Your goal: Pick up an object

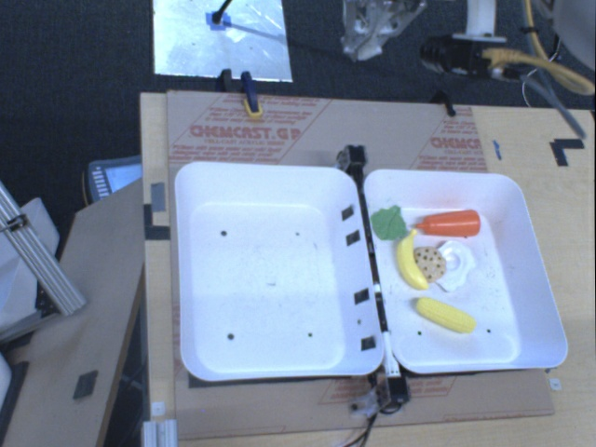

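Two shallow white bins sat side by side on the desk [307,124], seen from above at a slant. The left bin [200,343] showed bare white floor. The right bin [531,250] carried a small cluster of toy foods, any of which could have served as the object to pick up.

Leftmost in that cluster lay a green leafy piece [389,222], flat and thin, probably hard to pinch off the floor. Just right of it a yellow banana [407,261] curved downward, touching a speckled cookie [429,264], which in turn overlapped a white fried-egg shape [456,264]; those three looked crowded, so closing on one risked nudging the others. Above them an orange carrot [449,223] lay on its side, near the leaf. Lower down, a yellow corn-like piece [445,315] rested apart from the rest.

All appeared to be light, rigid, smooth plastic, likely slippery under metal pads. The corn-like piece seemed the best candidate: clear space around it and a rounded body to be gripped across its narrow middle. The carrot's thick end offered a second option.

The tool [371,21] hung above the far edge of the desk, well away from both bins; whether it was apart or together could not be told.
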Controlling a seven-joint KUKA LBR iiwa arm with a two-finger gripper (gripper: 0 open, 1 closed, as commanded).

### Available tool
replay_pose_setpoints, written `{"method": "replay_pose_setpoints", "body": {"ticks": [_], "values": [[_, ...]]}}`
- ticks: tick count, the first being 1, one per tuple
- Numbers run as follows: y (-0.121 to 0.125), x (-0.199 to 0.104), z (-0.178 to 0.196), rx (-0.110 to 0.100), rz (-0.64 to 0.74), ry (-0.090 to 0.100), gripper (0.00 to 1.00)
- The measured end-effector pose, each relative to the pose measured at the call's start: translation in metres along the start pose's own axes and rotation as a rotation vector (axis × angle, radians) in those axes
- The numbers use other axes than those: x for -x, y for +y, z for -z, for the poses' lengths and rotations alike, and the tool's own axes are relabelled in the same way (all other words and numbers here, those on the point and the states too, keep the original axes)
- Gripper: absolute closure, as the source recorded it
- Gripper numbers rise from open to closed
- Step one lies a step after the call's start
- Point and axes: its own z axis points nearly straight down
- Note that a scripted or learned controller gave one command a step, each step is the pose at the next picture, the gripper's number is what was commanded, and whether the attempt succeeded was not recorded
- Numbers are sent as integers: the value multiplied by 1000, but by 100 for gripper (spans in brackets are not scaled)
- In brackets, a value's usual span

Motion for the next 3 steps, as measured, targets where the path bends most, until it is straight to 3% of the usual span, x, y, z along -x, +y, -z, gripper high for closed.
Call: {"method": "replay_pose_setpoints", "body": {"ticks": [1, 2, 3], "values": [[-37, -53, -43, -12, 0, -2, 100], [-91, -84, -161, -20, -1, -6, 100], [-126, -82, -148, -9, -3, -2, 100]]}}
